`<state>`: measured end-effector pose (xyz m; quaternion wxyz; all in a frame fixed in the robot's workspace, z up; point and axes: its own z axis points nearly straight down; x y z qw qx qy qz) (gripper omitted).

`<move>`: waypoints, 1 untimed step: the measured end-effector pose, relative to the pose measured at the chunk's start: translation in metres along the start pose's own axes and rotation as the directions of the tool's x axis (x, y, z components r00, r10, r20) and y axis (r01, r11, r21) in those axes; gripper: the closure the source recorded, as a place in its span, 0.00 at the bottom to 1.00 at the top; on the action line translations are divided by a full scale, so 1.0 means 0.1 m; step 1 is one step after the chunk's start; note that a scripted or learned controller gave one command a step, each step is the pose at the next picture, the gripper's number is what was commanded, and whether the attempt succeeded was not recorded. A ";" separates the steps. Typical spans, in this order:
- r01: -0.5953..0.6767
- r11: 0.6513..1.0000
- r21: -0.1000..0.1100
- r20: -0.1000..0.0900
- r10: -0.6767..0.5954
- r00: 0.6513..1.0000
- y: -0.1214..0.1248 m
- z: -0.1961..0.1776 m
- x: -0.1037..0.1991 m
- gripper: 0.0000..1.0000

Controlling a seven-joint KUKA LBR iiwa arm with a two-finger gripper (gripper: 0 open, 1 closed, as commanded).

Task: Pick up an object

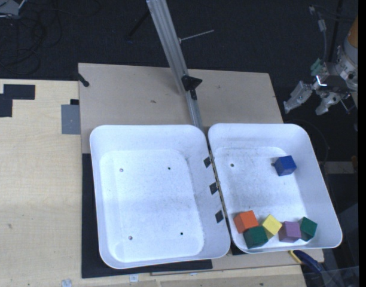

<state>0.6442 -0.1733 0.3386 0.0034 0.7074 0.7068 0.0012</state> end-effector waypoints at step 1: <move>0.001 1.000 0.014 -0.003 0.000 1.000 0.07 0.57 -0.17 0.00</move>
